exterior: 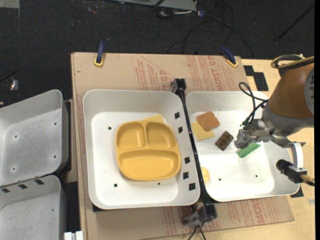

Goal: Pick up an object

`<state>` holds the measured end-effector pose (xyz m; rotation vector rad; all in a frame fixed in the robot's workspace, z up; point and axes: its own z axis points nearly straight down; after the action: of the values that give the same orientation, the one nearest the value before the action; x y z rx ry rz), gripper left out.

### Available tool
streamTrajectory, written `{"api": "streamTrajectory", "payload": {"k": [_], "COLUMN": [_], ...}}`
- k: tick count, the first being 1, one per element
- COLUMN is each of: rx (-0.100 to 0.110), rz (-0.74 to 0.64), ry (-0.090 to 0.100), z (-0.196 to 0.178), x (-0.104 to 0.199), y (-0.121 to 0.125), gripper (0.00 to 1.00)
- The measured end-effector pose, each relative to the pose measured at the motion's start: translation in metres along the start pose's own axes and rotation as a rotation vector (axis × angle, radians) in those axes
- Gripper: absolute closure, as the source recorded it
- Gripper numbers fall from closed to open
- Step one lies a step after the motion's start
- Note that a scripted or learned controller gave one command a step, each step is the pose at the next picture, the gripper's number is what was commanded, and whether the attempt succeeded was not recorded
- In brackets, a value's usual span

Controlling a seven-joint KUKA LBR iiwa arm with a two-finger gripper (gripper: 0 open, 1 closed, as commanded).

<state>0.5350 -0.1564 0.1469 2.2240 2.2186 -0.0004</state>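
The right bin (260, 184) holds a green block (248, 150), a dark brown block (224, 140), a tan-brown square piece (207, 120) lying on a pale yellow flat piece (201, 132), and a small yellow bit (205, 174) at its left wall. My gripper (244, 138) hangs low over the right bin, right at the upper left end of the green block. Its tips are hidden against the block and the wrist body.
The left bin (100, 184) holds a yellow divided tray (148, 150). A black divider bar (189, 149) runs between the bins. The arm's orange band (295, 89) and cables (252, 104) stand over the right bin's far right side. White lids (30, 134) lie left of the bench.
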Motion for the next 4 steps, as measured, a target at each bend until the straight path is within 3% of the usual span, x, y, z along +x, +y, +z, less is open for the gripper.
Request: {"api": "streamTrajectory", "payload": {"k": [2, 3, 4], "rx": [-0.005, -0.003, 0.002], "rz": [-0.003, -0.005, -0.008], "ry": [-0.002, -0.001, 0.002], "z": [-0.092, -0.119, -0.118], "x": [-0.008, -0.008, 0.036], "y": [0.003, 0.004, -0.006], "gripper": [1.00, 1.00, 1.00]}}
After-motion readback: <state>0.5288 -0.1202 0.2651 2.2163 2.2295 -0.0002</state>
